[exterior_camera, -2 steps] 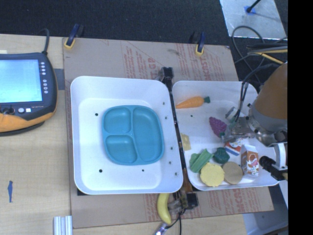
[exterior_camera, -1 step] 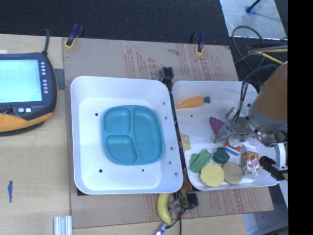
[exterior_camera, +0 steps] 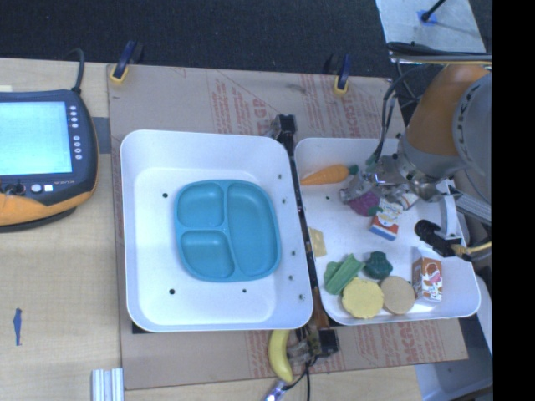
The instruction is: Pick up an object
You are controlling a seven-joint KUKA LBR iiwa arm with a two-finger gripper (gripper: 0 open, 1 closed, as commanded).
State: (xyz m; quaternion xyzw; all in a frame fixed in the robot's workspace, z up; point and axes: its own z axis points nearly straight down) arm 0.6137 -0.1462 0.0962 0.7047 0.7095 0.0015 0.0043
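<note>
Brown bench [exterior_camera: 209, 98] seen from above, two white bins side by side, blue divided plate [exterior_camera: 226, 228] in the left bin [exterior_camera: 134, 224], tablet [exterior_camera: 42, 153] at far left, banana [exterior_camera: 280, 356] below the bins. Right bin [exterior_camera: 330, 153] crowded: carrot [exterior_camera: 324, 175] at its upper left, purple toy [exterior_camera: 364, 202] and small carton [exterior_camera: 384, 222] mid-bin, green pieces [exterior_camera: 343, 272], yellow disc [exterior_camera: 363, 297], tan disc [exterior_camera: 398, 295] and red-and-white box [exterior_camera: 427, 279] along the lower edge. Gripper [exterior_camera: 378, 182] low over the purple toy at upper right, claw state impossible to tell.

purple object [exterior_camera: 364, 202] | right bin [exterior_camera: 468, 303] (far end) | beside orange carrot [exterior_camera: 324, 175]
</note>
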